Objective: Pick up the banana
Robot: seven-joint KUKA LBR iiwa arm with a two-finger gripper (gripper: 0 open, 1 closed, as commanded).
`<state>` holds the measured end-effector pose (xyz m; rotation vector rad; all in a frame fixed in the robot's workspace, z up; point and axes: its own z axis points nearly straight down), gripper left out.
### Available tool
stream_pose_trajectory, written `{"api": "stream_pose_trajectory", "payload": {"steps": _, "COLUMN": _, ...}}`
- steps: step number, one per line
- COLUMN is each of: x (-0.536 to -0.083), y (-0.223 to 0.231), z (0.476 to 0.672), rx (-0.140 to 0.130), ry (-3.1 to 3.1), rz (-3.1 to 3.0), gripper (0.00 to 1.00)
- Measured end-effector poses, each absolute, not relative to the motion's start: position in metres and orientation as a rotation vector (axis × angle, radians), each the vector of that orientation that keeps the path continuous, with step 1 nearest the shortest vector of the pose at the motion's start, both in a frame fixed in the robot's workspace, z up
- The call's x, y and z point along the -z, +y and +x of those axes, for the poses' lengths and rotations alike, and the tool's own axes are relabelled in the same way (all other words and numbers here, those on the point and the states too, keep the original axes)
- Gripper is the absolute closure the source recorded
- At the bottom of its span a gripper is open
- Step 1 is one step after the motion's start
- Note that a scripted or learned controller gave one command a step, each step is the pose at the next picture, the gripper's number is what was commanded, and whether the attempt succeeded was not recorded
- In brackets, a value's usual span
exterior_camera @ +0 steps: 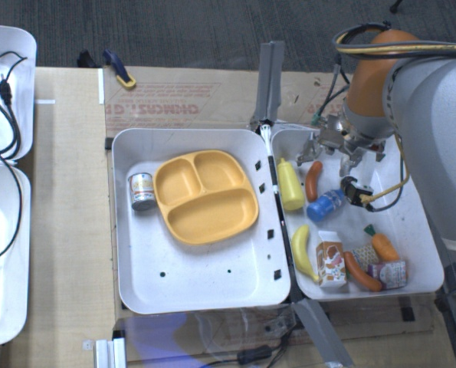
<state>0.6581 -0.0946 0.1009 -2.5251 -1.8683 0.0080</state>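
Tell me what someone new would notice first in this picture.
The yellow plate with three compartments fills the middle of the left bin, a small can at its left edge. The right bin is crowded: a banana by its left wall, a carrot, a blue bottle. The grey arm hangs over its far end.
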Motion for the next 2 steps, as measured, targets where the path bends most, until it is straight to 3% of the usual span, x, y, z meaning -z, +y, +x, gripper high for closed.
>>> {"api": "stream_pose_trajectory", "payload": {"steps": 1, "x": -0.091, "y": -0.102, "z": 0.657, "rx": -0.012, "ry": -1.101, "rz": -2.937, "gripper": 0.0}}
{"api": "stream_pose_trajectory", "payload": {"steps": 2, "x": -0.092, "y": -0.097, "z": 0.642, "rx": -0.003, "ry": -1.932, "rz": -2.476, "gripper": 0.0}}
